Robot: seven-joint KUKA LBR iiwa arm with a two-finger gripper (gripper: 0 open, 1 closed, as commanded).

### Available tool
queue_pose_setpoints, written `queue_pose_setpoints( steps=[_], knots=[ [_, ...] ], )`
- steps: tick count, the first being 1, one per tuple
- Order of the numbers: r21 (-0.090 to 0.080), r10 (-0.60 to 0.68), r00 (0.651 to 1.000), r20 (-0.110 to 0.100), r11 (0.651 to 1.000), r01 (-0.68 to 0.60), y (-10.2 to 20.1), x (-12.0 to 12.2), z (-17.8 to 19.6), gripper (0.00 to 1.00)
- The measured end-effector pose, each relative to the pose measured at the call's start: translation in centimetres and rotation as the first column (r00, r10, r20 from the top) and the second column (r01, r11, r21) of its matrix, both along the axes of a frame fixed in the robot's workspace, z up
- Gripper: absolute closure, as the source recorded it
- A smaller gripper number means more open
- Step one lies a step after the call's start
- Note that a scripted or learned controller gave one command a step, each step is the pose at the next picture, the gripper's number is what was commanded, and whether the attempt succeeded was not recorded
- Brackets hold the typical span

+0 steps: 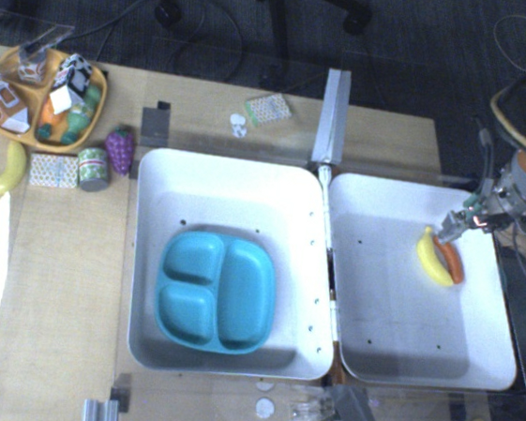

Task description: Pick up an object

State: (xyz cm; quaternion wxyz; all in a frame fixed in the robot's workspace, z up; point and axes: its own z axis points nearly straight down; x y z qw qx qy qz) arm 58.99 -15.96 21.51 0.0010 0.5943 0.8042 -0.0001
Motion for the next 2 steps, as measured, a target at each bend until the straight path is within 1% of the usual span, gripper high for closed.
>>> queue_pose_setpoints(
  steps=[1, 2],
  knots=[
    [0.0, 0.0, 1.0, 0.0, 1.0, 0.0, 0.0, 0.0, 0.0, 0.0],
    [0.001, -0.027, 1.0, 0.001, 1.0, 0.027, -1.5, -0.7, -12.2, 0.0]
  ],
)
